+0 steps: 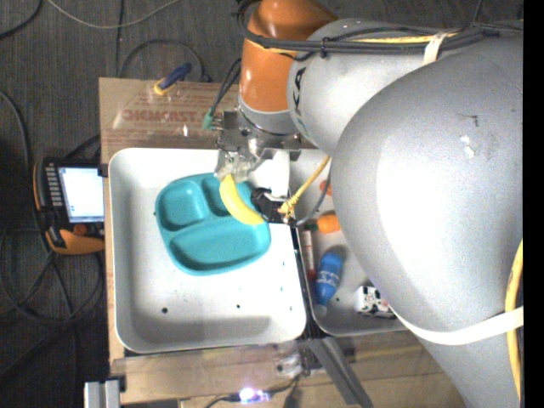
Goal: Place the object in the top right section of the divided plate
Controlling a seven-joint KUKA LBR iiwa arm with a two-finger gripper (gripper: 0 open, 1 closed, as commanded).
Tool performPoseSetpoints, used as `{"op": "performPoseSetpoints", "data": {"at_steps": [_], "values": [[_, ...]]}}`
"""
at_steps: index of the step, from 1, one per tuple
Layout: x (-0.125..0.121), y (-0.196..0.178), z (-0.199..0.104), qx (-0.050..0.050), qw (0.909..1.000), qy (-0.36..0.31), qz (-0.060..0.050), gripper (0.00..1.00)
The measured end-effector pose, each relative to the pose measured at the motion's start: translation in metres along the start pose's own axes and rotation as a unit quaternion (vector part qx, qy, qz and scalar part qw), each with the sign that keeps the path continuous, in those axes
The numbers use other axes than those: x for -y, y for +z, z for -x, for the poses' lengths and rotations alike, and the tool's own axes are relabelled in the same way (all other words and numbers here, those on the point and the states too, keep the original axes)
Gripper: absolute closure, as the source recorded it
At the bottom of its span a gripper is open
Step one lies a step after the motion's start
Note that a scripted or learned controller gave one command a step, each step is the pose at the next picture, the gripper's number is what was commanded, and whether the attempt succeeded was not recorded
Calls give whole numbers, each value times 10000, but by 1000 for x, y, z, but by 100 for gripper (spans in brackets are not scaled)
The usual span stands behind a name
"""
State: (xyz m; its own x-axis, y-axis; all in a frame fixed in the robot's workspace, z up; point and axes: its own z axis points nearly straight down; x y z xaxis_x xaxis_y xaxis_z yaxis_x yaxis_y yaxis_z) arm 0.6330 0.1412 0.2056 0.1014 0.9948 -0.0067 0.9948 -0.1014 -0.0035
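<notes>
One yellow banana (239,203) lies across the upper right edge of the teal divided plate (204,245), slanting over its top right section and rim. Right above the fruit's upper end sits the claw (234,167); from here I cannot tell whether it is clenched or released. That plate rests in the left white bin (144,313). Beside it, the right bin (340,323) holds a blue bottle (328,276) and an orange item (327,223). Looming over everything is the grey arm (425,194) with its orange band (276,53).
</notes>
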Motion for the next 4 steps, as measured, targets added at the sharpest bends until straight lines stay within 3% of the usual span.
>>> {"op": "performPoseSetpoints", "data": {"at_steps": [1, 2, 3, 4], "values": [[0, 0, -1, 0, 10000, -5, 2, 0], [51, 23, -9, -5, 9815, 1915, -18, 0], [110, 41, -8, 0, 9672, 2540, -18, 0], [121, 16, -30, -19, 9757, 2193, -16, 0]]}}
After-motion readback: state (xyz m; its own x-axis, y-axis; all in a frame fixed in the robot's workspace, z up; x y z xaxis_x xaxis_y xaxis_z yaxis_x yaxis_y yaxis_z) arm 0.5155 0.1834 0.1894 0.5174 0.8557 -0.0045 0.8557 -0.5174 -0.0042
